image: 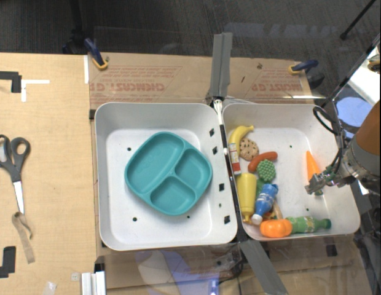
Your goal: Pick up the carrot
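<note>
The carrot (311,165) lay against the right bin's (295,120) far-right side, apart from the heaped toy food by the divider. The gripper (316,185) hung just beside its lower end, its state unclear from where I stood.

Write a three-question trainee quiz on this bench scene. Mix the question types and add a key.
1. True or false: the carrot lies in the right bin.
2. The teal plate sits in which bin: A) left B) right?
3. Fill in: the yellow fruit at the right bin's left wall is a ____.

Key:
1. True; it lies just up-left of the gripper.
2. A, the left bin.
3. banana.
</note>
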You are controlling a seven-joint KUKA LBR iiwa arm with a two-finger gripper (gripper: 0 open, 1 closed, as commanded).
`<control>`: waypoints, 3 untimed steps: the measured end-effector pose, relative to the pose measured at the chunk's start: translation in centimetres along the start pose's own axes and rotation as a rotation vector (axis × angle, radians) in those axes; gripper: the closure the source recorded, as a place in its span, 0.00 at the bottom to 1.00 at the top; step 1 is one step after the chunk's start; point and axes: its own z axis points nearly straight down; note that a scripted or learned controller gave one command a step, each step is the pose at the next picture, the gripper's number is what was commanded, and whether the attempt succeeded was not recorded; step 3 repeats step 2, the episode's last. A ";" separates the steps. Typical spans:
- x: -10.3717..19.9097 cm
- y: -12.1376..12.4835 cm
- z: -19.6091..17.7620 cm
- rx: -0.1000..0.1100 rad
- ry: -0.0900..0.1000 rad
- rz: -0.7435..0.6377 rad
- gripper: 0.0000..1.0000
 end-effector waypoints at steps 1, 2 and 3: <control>6.5 1.6 -0.8 0.002 0.000 0.274 1.00; 1.9 0.7 -16.6 0.000 -0.003 0.127 1.00; 1.9 0.7 -16.6 0.000 -0.003 0.127 1.00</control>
